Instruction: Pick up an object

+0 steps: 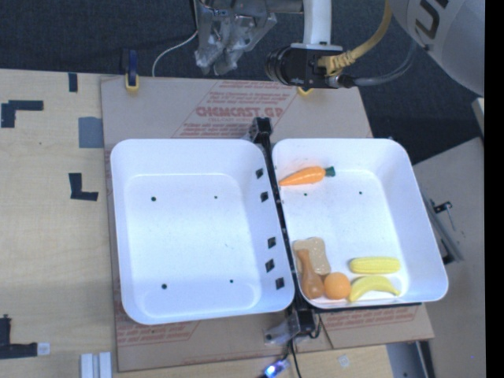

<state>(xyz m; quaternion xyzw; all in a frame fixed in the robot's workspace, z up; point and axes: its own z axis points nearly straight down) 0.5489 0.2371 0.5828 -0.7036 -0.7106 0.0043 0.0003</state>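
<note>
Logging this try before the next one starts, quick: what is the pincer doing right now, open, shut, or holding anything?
Pincer: raised above the bench beyond the bins, holding nothing; open or shut cannot be told from this blurred view.

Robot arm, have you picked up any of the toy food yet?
Nothing looks done yet. The gripper is up above the bins, beyond their far edge, with no object seen in it. The carrot, bread, orange, corn and banana all lie in the right bin. Choosing one, coming down and grasping remain.
</note>
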